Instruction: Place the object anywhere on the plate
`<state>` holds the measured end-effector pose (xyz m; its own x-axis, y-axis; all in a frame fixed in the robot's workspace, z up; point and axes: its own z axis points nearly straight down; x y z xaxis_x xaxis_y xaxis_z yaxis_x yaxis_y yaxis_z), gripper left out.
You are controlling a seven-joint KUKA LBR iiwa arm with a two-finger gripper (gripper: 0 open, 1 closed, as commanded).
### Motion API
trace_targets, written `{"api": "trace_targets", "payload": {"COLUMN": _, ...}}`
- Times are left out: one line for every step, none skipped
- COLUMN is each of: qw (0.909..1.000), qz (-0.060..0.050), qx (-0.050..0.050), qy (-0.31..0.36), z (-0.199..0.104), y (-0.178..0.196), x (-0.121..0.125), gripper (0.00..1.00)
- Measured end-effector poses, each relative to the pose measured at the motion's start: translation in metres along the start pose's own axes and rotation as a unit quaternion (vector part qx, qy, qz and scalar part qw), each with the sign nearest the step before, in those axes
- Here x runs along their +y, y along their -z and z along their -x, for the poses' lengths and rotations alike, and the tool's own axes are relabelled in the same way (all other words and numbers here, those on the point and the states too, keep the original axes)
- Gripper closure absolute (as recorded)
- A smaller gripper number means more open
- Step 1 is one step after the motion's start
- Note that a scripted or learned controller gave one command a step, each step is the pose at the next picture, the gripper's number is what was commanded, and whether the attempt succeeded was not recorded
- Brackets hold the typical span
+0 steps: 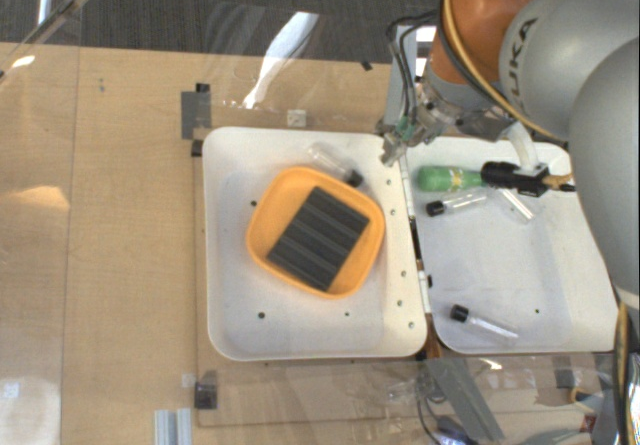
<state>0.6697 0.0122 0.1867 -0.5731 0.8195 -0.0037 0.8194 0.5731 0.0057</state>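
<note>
We see the orange, rounded-square plastic plate lying in the left shallow white bin, a little above the middle of the frame's left-centre. The dark grey ribbed rectangular block lies flat on it, turned at a slant and wholly inside the plate's rim. Just beyond the plate's upper right corner, a small clear tube with a black cap lies on the bin floor. The gripper hangs at the upper middle of the frame, over the far end of the wall between the two bins and apart from the block. We cannot tell whether it is released or clenched, and we see nothing held in it. The grey arm fills the upper right. In the right white bin, near its far edge, lie a green bottle-shaped thing, a black-handled tool and a second clear capped tube. A third capped tube lies near its lower edge.
</note>
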Motion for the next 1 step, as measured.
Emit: {"api": "trace_targets", "payload": {"qw": 1.0, "qz": 0.003, "qx": -0.002, "qy": 0.002, "z": -0.0003, "y": 0.0126, "x": 0.0026, "gripper": 1.0}}
